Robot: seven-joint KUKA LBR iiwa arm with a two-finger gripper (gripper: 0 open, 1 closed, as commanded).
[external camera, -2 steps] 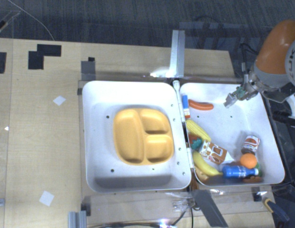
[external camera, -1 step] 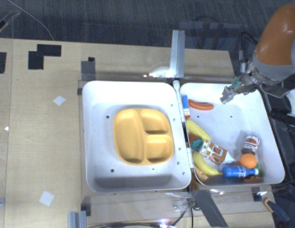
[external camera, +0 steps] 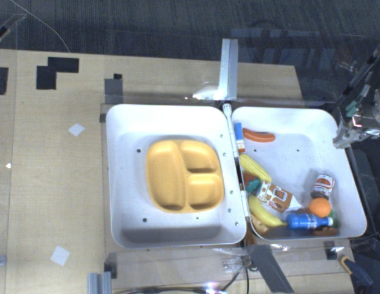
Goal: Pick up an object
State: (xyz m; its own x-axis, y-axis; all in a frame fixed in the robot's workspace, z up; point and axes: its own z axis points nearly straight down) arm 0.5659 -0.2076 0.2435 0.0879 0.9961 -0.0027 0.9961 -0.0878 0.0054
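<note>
**Pick is wide open: go for the loner, not the pile**

So the gripper is parked at the far right rim of the right bin, up high and nowhere near the toys. It's blurry and half cut off there, so I honestly can't tell how the pincer is set. Nothing is visibly between it, so I'd call the grab not started.

All the candidates sit in that right bin. The hot dog lies by itself near the top, just beside the blue marker that runs along the divider wall. Lower down it gets crowded: corn cob, snack box, banana, all touching or overlapping. In the bottom right corner there's a small can, an orange ball and a blue bottle bunched together. The left bin just holds a yellow divided tray, too wide to be a sensible target, I reckon.

My take: aim for the hot dog. It has bare floor around most of it, so the pincer can straddle it across the short axis without bumping neighbours. Come straight down over its middle and close square to its length. The ball would likely roll, and anything against the wall leaves no room on that side.
</note>
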